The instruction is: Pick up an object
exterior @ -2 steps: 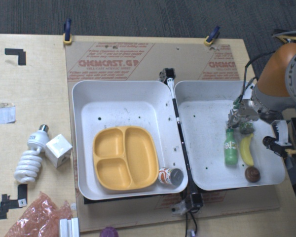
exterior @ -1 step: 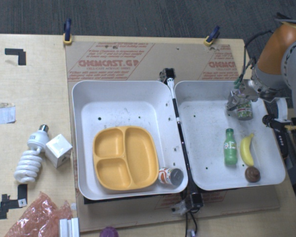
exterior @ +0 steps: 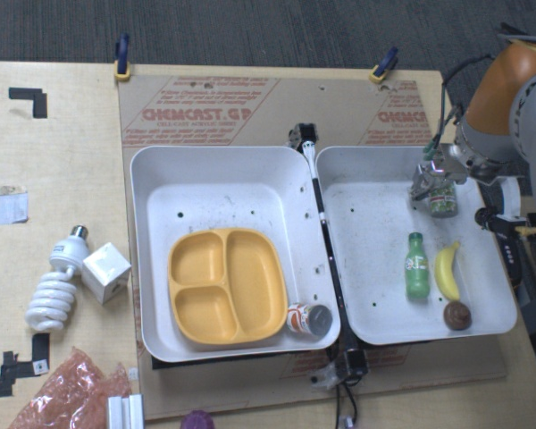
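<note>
My gripper (exterior: 431,182) is low over the far part of the right bin (exterior: 375,320), near its right wall. Right under it, touching or nearly touching, is a small clear container with a green and red label (exterior: 444,204); how firmly it is held is unclear. Closer to the front of the same bin lie a green bottle (exterior: 416,265), a banana (exterior: 447,273) and a brown round fruit (exterior: 457,315). The left bin (exterior: 152,195) holds a yellow divided plate (exterior: 228,286) and a small can (exterior: 309,319) on its side.
The grey arm with its orange band (exterior: 507,88) comes in from the upper right. On the bench left of the bins lie a spiral light bulb (exterior: 54,284), a white cube box (exterior: 105,271) and a red mesh bag (exterior: 67,390).
</note>
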You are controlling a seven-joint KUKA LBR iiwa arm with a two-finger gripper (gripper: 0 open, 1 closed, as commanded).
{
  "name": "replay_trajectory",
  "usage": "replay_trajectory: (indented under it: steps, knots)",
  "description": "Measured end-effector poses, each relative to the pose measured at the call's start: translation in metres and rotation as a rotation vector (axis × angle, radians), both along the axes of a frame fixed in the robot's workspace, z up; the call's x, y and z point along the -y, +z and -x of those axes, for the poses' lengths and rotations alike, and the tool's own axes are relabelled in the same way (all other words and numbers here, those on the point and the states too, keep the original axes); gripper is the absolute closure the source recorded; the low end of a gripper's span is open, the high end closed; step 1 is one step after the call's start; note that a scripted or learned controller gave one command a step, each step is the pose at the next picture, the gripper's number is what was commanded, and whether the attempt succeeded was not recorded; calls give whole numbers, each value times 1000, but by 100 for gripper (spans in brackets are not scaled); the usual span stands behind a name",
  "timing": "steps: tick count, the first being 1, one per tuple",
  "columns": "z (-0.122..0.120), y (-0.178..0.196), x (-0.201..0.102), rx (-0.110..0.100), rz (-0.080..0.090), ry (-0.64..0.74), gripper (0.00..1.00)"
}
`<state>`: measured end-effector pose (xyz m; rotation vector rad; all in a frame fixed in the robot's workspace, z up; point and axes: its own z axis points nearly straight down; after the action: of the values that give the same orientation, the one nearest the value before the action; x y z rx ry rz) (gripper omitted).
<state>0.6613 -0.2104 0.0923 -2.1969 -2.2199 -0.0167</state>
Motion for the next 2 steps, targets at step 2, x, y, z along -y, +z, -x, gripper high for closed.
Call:
replay_trajectory:
  steps: [2]
  knots:
    - [0,0,-1,2,3,-3,0]
